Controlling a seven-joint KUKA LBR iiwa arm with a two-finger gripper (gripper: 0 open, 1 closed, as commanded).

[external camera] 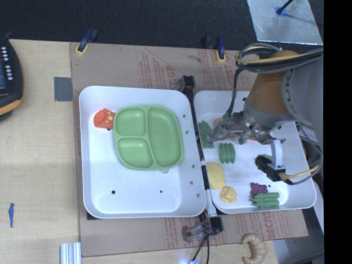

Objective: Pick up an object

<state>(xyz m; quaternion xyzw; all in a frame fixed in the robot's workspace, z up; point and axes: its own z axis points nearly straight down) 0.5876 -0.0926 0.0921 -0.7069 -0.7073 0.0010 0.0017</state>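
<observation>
Fingers of the gripper (228, 132) sit low in the right bin (294, 199); too blurred to tell if they are spread, closed, or gripping anything.

Nearest candidates: ribbed green piece (227, 152) just below the gripper, darker green piece (205, 133) beside it against the bin's left wall.

Well apart: yellow lump (215, 175), smaller yellow bit (228, 194), purple piece (258, 188) touching a green pod (266, 201).

Left bin (132, 199): green divided plate (148, 136), red toy (104, 119) at its edge.

Risks, as judgement: closing between the two green pieces and catching neither; the ribbed piece rolling aside; the wall blocking a finger beside the darker piece.
</observation>
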